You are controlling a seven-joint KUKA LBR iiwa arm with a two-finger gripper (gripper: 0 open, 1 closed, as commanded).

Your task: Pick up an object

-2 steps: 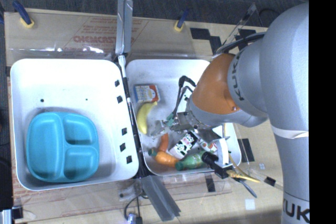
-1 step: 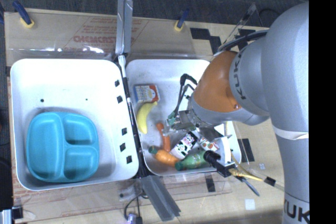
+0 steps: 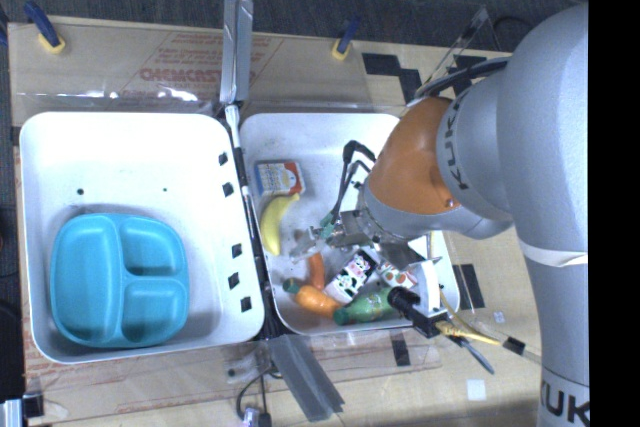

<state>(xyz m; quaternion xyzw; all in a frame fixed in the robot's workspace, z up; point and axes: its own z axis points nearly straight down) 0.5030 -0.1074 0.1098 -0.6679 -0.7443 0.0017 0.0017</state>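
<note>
Yellow and smooth, the banana (image 3: 271, 225) lies at the right bin's (image 3: 300, 130) left side, light, soft and easily bruised, so we would take its middle gently; whether the gripper (image 3: 345, 233) is open, we cannot tell.

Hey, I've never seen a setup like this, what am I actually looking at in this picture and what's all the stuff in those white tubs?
This is one photo from a camera fixed above a workbench, looking down at a slant. The big grey and orange shape on the right is a robot arm, meant to pick up an object. It is bent down over the right white bin, and its hand is hidden among the things there, so I cannot tell whether it holds anything. That bin contains a banana, a small carton, an orange carrot, a green item and a black-and-white item. The left bin holds a blue divided tray.
</note>
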